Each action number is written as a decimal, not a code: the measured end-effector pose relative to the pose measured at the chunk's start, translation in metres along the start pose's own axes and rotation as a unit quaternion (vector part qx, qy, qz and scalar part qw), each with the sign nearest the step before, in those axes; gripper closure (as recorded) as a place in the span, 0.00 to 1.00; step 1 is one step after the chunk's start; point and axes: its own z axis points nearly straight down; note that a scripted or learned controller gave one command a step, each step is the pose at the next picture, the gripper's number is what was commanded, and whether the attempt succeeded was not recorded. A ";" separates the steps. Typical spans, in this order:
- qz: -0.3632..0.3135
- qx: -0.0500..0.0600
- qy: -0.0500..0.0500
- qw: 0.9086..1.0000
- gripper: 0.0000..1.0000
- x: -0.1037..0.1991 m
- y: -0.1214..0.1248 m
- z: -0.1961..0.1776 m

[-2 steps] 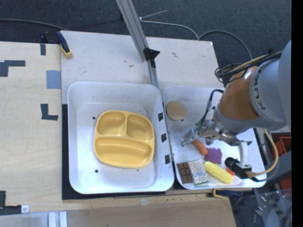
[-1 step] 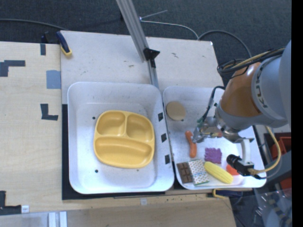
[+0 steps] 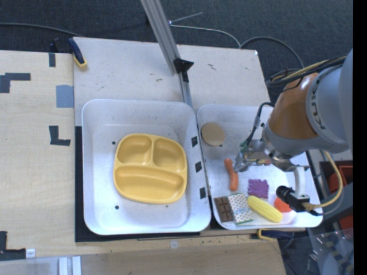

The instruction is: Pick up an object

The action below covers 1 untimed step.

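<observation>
My gripper (image 3: 243,160) hangs low over the right bin (image 3: 229,119), just right of the top end of an orange carrot-like stick (image 3: 232,176). Nothing shows between it and the stick. A purple lump (image 3: 258,187) lies below the gripper. A yellow corn cob (image 3: 264,209) rests near the bin's front edge. Beside the cob are a patterned card (image 3: 241,208) and a brown chocolate bar (image 3: 223,209). A tan round disc (image 3: 213,134) sits at the back left of this bin. The arm covers the bin's right side.
The left bin (image 3: 94,153) holds a yellow divided plate (image 3: 151,168). A metal rail (image 3: 163,30) slants down to the bins' shared wall. A red-orange piece (image 3: 281,205) peeks out by the corn cob.
</observation>
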 end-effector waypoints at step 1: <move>0.002 -0.004 -0.003 1.000 1.00 0.011 0.002 0.042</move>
